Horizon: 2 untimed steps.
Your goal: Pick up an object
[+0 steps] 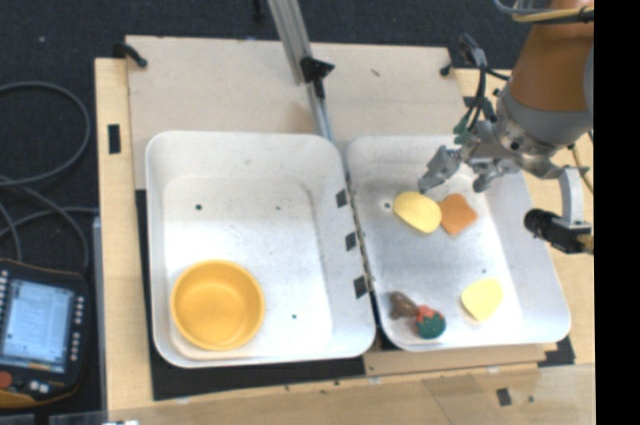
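Note:
My gripper (461, 175) hangs open over the far part of the right bin (520, 303), nothing between its fingers. Just below it lie a pale yellow rounded piece (417, 212) and an orange block (459, 214), touching each other. Nearer the front of that bin rests a yellow flat piece (482, 298). At the front left of the same bin sits a small brown thing (403, 305) beside a green and red toy (430, 322).
The left bin (250, 193) holds a yellow bowl (217, 303) in its front left corner. A slanted aluminium pole (285, 8) rises behind the bins, ending at the seam between them. A tablet (35, 313) and cables lie off the bench on the left.

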Available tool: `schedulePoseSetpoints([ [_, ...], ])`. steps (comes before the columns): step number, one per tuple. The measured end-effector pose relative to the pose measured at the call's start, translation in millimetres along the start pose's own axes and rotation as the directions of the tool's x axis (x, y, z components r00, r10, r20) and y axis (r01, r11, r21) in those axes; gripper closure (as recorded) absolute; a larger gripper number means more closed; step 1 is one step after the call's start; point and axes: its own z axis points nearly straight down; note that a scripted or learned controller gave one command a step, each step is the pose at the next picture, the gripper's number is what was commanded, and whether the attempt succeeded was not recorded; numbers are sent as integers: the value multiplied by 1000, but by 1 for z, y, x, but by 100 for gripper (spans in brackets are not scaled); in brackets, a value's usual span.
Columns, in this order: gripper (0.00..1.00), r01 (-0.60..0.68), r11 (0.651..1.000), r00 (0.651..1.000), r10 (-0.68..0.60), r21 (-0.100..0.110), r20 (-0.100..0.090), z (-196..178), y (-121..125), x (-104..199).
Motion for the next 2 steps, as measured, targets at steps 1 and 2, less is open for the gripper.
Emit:
schedulePoseSetpoints([
  [1,0,-1,1000,1000,1,-1,0,0,0,0],
  [2,0,-4,1000,1000,4,5,1,44,0,5],
])
